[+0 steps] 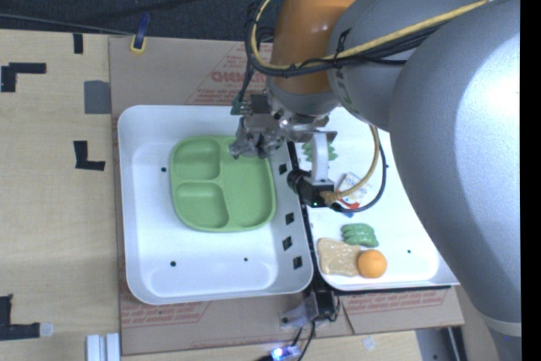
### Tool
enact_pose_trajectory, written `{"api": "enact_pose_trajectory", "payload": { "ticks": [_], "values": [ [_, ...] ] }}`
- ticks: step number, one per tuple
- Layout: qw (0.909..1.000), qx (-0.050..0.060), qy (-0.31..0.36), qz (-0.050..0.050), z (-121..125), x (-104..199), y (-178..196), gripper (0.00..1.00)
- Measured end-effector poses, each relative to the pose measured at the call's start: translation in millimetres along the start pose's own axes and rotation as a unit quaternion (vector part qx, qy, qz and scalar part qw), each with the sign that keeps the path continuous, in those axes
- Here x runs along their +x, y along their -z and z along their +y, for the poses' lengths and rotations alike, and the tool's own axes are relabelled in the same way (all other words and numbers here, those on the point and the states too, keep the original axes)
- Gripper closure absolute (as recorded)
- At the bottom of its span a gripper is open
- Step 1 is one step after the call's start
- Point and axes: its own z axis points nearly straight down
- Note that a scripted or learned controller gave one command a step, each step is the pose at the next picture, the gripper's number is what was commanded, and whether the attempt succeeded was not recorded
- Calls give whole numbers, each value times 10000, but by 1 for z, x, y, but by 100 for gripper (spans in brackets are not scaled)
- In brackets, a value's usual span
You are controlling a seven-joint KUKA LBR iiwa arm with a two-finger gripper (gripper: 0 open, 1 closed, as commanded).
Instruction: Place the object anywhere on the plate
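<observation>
My arm comes in from the right, its broad grey body bulking large along that side. The orange band above my wrist sits near the top centre. Below it my wrist bends downward, and my gripper points down and a little leftward.

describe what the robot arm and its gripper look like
The bulky smooth grey arm carries a rounded glossy orange band above the wrist. Yellow and black cables run along it and loop near the wrist. The small dark metal gripper is a cluttered block of mechanical parts.
</observation>
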Motion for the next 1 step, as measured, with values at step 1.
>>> {"api": "enact_pose_trajectory", "payload": {
  "ticks": [1],
  "values": [
    [10000,1,-2,0,0,0,0,0]
  ]
}}
